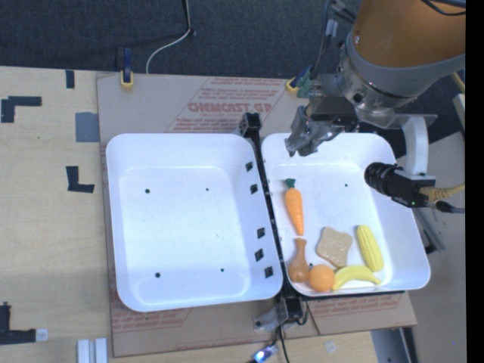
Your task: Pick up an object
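The carrot point(294, 210), the nearest candidate for a pick, is seen lying in the right bin point(355, 151) with its green top at 12 o'clock and its tip at 6 o'clock, close against the divider between the two bins. The tool point(305, 140) is seen above the bin's far-left corner, at 12 o'clock from the carrot and apart from it; nothing is held, and whether it is set wide or narrow cannot be told from this slant.

Five more items are crowded into the near end of the same bin: a tan gourd-shaped piece point(299, 261) at 6 o'clock from the carrot, an orange ball point(321, 278) touching it, a slice of bread point(334, 246), a banana point(355, 277) and a corn cob point(369, 247). The left bin point(181, 210) is seen beside it on the tabletop point(45, 203).

Several risks are judged likely. A descent on the carrot could be fouled by the bin wall and the clips along the divider, since so little room is left on that side. If the carrot is gripped along its length, not across it, a slip off the tapered body is to be expected. A reach into the crowded near corner could see two items pinched together or one nudged aside, and the round ball could roll from a closing grip.
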Available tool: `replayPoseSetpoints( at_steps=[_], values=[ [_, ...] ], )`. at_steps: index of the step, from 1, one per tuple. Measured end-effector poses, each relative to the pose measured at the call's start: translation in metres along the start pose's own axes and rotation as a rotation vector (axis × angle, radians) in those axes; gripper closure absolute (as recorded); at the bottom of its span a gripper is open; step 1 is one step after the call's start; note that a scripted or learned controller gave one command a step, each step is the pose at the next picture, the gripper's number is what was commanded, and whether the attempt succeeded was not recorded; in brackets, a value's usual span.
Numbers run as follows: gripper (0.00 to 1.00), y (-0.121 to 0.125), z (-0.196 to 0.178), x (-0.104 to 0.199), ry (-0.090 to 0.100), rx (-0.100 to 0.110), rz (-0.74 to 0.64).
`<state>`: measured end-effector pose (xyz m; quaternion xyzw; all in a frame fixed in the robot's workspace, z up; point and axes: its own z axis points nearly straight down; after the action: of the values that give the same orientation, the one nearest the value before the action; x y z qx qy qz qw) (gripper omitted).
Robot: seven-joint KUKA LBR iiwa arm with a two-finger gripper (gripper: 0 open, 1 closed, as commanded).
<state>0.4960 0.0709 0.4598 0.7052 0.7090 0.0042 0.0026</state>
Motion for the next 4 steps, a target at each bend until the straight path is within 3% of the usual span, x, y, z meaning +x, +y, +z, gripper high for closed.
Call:
replayPoseSetpoints(
  at_steps=[2, 3, 4],
  values=[
    [1.00, -0.011, -0.076, 0.042, -0.002, 0.007, 0.002],
    [1.00, 0.011, -0.074, 0.061, -0.003, 0.010, 0.003],
    [1.00, 0.021, -0.074, 0.109, -0.003, 0.010, 0.001]
  ],
)
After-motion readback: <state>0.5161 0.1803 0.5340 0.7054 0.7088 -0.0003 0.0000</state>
